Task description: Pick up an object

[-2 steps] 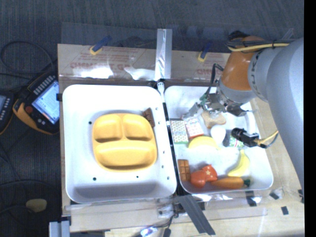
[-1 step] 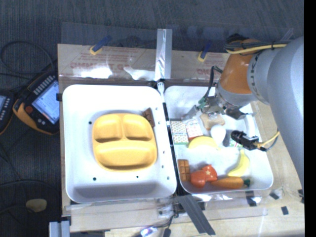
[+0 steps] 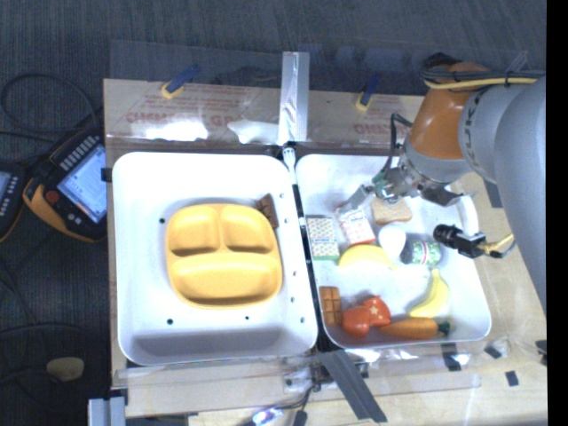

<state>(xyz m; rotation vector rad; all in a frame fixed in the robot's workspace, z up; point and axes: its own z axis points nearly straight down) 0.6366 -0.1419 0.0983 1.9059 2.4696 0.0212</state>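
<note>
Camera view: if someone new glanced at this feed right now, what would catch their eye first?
Probably the big yellow tray, lying alone in the left bin. Next, the right bin, crowded with toy food: a banana, a carrot and a tomato along its near edge. The arm reaches in from the right, its tool at that bin's far side, beside the toast.

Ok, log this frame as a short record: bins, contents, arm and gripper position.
left bin: holds a yellow divided tray
right bin: holds toy foods, among them a banana, a carrot, a tomato and a toast slice
arm: reaches in from the right, above the right bin's far end
gripper: low, just above the toast slice
grasp: cannot tell
</note>
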